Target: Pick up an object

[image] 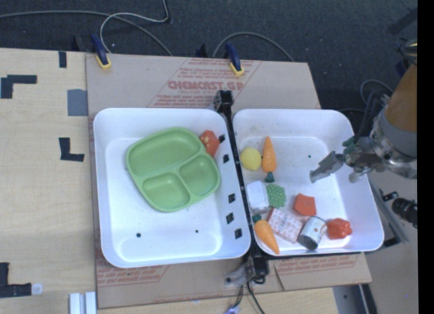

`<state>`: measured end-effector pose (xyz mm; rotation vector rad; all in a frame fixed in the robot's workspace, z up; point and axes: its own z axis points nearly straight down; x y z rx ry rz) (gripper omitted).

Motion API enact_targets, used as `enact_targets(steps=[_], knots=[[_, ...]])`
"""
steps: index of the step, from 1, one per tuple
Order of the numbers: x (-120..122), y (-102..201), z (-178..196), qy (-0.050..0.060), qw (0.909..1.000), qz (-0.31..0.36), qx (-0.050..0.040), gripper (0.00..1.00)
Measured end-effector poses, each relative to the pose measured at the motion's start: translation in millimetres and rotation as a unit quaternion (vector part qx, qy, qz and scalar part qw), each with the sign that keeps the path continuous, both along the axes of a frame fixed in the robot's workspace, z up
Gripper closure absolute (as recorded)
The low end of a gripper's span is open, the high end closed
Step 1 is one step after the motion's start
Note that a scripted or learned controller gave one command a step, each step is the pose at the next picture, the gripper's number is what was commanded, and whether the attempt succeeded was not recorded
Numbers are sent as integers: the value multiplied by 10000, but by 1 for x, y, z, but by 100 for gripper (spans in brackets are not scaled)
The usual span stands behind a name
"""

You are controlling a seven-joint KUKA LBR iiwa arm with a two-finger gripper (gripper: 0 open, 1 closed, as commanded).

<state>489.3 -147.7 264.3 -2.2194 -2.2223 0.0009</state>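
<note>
My gripper (337,171) hangs over the right side of the right bin (298,119), open, with nothing between its fingers. Below and left of it lie an orange-red block (304,205), a red pepper (338,228) and a grey can (312,232). Further left are a yellow lemon (251,159), an upright carrot (268,154), a white piece (258,194), a green piece (276,195), a pink-and-white packet (285,224) and a second carrot (266,236).
The left bin (112,170) holds a green divided plate (173,168) and a small red item (210,142) by the dividing wall. Both bins rest on cardboard (196,82) held by blue-and-yellow clamps. Cables run across the dark floor behind.
</note>
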Motion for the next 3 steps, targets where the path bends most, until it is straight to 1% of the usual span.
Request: enact_targets(steps=[1, 2, 3], knots=[[5, 23, -99, 20, 10000, -3, 7, 0], [26, 38, -171, -99, 9999, -59, -98, 0], [115, 33, -177, -48, 10000, -16, -42, 0]])
